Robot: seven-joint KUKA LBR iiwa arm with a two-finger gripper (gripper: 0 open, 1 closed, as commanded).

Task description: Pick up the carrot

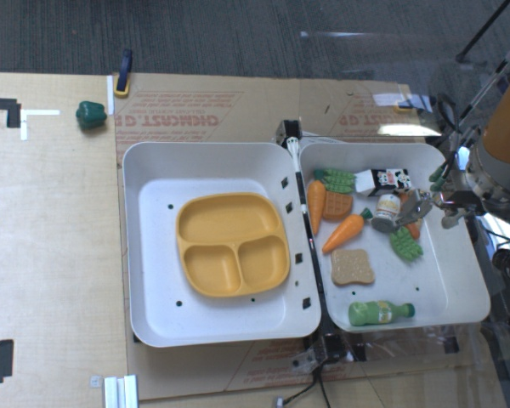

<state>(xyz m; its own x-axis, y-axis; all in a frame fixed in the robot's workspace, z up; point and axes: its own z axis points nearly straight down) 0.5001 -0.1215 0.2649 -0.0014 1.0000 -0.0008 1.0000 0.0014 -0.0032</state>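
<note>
Carrot (344, 231): you will find it in the right bin (459, 296), lying at a slant near the bin's left wall, leaf end up and to the right, tip down and to the left.
Neighbours: a second orange piece (316, 204) lies just left of it, a waffle (337, 204) just above, a slice of bread (352, 267) just below.
Gripper (423, 206): it sits over the right part of the right bin, apart from the carrot; you cannot tell from this view how it is set.
Near the gripper: a small jar (387, 212), a green leafy piece (405, 245) and a black and white carton (389, 180).
Front of the right bin: a green bottle (380, 313) lies on its side.
Left bin (153, 304): it holds a yellow divided plate (233, 244) with three sections.
Bench (42, 270): you can see a green object (91, 116) at the far left, well apart from both bins.
</note>
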